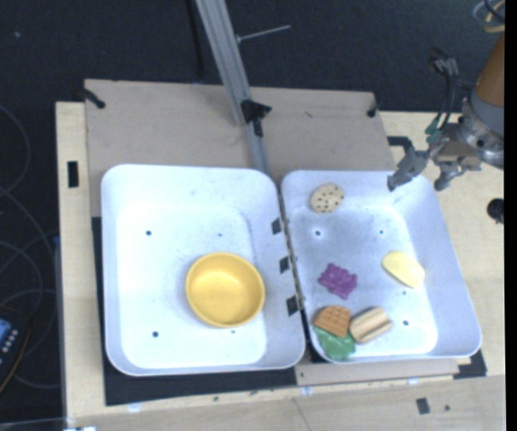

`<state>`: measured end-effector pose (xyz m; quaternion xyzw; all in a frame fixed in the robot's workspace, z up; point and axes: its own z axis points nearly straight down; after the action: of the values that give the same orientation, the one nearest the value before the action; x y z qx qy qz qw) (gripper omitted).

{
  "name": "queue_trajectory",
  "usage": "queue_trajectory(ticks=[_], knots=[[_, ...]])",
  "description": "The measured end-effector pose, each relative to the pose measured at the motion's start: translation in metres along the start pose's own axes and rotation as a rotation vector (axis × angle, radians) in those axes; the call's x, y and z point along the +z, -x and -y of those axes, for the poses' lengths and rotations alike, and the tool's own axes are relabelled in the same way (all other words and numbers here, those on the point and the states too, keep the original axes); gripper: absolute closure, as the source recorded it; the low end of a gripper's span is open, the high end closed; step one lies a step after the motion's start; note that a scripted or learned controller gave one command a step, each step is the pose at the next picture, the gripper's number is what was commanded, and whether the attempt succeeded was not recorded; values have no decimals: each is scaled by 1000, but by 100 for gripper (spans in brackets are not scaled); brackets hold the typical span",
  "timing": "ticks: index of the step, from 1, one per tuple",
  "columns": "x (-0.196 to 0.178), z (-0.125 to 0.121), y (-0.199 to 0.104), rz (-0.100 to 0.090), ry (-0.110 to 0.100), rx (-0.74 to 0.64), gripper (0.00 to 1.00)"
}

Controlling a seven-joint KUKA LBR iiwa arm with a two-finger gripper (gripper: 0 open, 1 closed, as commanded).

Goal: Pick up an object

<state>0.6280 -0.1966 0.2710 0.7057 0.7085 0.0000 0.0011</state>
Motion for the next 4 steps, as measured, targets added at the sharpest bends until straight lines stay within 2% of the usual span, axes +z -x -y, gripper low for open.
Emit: queue_trajectory(ticks=[1,2,4], knots=[[0,0,0,1,-1,0,0],[54,10,7,1,-6,5,0],[167,8,14,1,-6,7,0]])
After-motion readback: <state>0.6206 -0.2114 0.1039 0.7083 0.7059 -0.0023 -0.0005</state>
